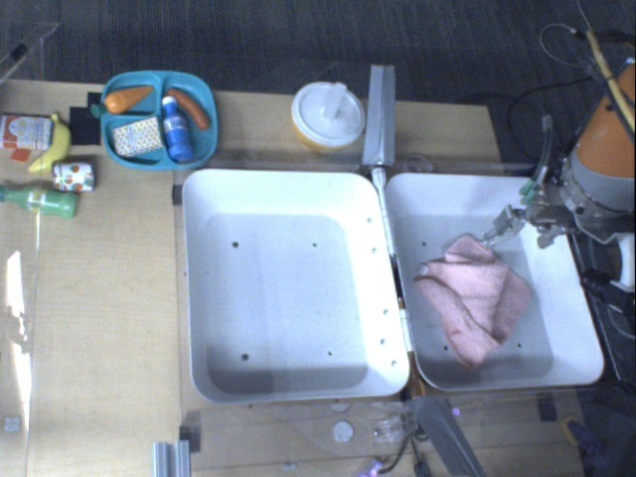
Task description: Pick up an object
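Observation:
A crumpled pink cloth (473,294) lies in the right white bin (566,366), a little right of its middle. My gripper (523,231) hangs over the bin's upper right part, just above the cloth's top edge. Its fingers (500,228) are spread open, with nothing between them. The left fingertip is close to the cloth's upper corner; I cannot tell whether it touches. The arm's orange band (604,139) is at the right edge.
The left white bin (199,296) sits beside the right one, with a metal divider post (379,117) behind them. A blue tray of toy food (159,119), a white lidded cup (328,114) and small toys (48,172) stand on the bench at the back left.

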You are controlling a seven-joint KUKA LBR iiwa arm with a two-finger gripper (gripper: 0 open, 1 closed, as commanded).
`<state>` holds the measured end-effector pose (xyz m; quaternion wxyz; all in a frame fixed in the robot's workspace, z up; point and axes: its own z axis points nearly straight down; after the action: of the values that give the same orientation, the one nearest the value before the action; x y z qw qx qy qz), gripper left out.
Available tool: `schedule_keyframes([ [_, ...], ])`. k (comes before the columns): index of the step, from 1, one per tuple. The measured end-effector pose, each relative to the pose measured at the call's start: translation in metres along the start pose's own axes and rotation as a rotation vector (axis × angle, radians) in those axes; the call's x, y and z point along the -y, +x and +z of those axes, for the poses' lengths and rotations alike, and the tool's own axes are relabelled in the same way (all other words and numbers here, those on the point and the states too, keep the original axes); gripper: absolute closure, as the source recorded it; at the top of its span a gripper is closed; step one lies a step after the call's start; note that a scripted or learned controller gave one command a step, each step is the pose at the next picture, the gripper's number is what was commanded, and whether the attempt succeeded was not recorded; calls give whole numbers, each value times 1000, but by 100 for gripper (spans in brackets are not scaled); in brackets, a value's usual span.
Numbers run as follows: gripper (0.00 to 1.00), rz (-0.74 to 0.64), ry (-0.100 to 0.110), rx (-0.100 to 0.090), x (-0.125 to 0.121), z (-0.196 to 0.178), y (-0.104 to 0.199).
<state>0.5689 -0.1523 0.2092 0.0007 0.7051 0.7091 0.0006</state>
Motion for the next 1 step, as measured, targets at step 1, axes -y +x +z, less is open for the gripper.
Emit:
schedule_keyframes([
  [1, 0, -81, -5, 1, -9, 113, 30],
])
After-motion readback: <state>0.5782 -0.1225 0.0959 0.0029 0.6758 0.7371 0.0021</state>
